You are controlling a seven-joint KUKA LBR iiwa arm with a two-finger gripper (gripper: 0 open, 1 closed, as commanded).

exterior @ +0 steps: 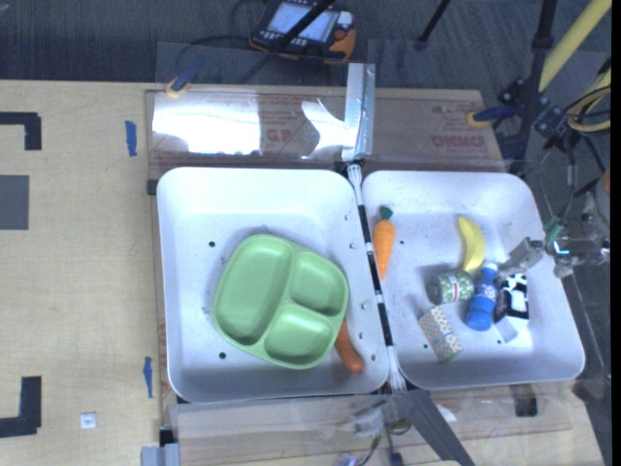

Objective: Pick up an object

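Wooden bench (pixel 78 260), 2 white bins side by side on it. Left bin (pixel 184 202): mostly taken up by a green 3-section plate (pixel 281 299), lying flat, approx centred. A small orange piece (pixel 347 349) pokes out from under the plate's lower-right edge, near the divider between bins; can't tell what it is. Right bin (pixel 427 197): all the small stuff. Toy carrot (pixel 384 246) w/ green top lies along the bin's left wall, tip toward the near side. Banana (pixel 473 244) sits mid-bin, curved, apart from the carrot. Just below the banana is a cluster: blue bottle (pixel 482 304) in the middle, small green can (pixel 452 286) touching or just beside it on the left, black-and-white item (pixel 516 294) just beside it on the right, too blurry to ID. Patterned grey roll (pixel 441 333) lies tilted nearest the front, below the can. My gripper (pixel 532 250) is at the right bin's right side, over the rim area, right of the banana and above the cluster; nothing seen in its grasp, and can't tell whether it's spread or closed. Behind the bins: clear panel (pixel 252 124) w/ glare; handheld pendant (pixel 301 25) on the floor beyond.
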